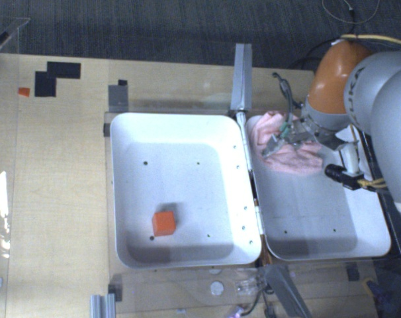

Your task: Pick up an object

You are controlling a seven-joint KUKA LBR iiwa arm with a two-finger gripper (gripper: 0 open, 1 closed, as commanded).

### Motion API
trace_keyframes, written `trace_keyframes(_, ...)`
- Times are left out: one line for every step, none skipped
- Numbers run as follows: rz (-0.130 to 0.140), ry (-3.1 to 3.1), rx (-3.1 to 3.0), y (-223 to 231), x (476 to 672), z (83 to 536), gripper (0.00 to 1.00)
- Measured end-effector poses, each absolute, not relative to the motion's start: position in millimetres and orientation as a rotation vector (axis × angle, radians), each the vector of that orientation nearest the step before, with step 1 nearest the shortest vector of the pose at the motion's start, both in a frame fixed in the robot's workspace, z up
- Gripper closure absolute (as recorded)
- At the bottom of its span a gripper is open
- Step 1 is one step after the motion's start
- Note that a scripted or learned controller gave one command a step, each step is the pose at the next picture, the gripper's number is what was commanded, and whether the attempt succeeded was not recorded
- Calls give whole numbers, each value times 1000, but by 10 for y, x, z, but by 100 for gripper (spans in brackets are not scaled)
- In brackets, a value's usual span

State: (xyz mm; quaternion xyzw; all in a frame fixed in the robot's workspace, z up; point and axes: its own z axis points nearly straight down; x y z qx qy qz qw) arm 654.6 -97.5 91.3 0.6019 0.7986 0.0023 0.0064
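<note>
- The end effector (274,143) is low over the upper left part of the cloth (294,159), and its tip overlaps the fabric from this angle.
- I cannot tell whether it is open or closed, or whether it has hold of any of the cloth.
- The arm (379,91) reaches in from right of the cloth. Its orange band (336,78) is above and just right of the cloth.
- The cloth is pink and crumpled. It lies in the far left corner of the right bin (319,244), close to the wall shared with the other bin.
- The rest of the right bin's floor, below the cloth, is bare white.
- The left bin (187,144) adjoins the right one just left of the cloth.
- An orange cube (164,223) sits on the left bin's floor, well apart from the cloth, down and to the left, near that bin's near wall.
- A grey post (241,78) stands just up and left of the cloth, where the two bins meet.
- The pale wood tabletop (48,197) stretches far left of the cloth. On it, near the far edge, are black shapes (55,77) with a small orange tag (24,92) beside them.
</note>
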Motion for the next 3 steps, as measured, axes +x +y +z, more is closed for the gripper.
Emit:
trace_keyframes(12, 2518, 1853, -910, 6462, 917, 0)
trace_keyframes(14, 2548, 1810, -907, 6361, 920, 0)
trace_keyframes(17, 2519, 1849, -918, 6203, 924, 0)
